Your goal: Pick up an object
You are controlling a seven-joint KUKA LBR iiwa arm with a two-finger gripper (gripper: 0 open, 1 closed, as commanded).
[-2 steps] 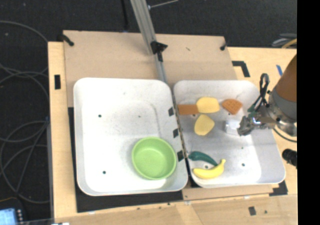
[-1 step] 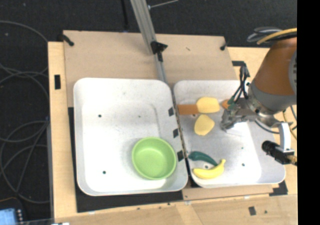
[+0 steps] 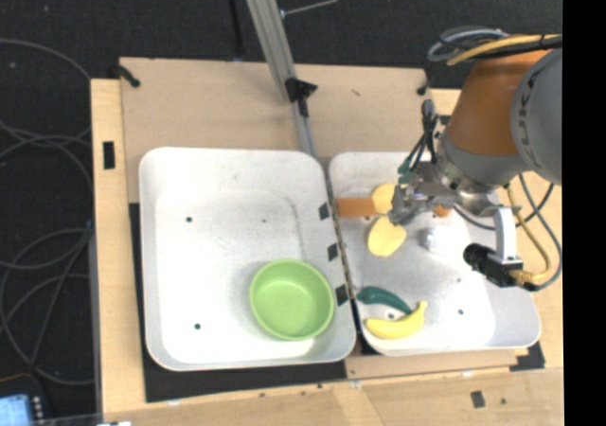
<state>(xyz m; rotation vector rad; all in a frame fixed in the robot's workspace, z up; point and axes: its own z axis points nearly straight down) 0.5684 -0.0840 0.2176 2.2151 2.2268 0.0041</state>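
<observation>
My gripper hangs over the upper left part of the right bin, under the grey arm with its orange band. Right by it are a small yellow round piece and a larger yellow lump just below; whether they are one object I cannot tell. An orange-brown block lies to their left at the bin's edge. A yellow banana lies at the front of the same bin, touching a dark green curved piece.
A light green bowl stands at the front right of the left bin. A metal pole slants down to the gap between the bins. Cables and a black fitting hang from the wrist over the right bin.
</observation>
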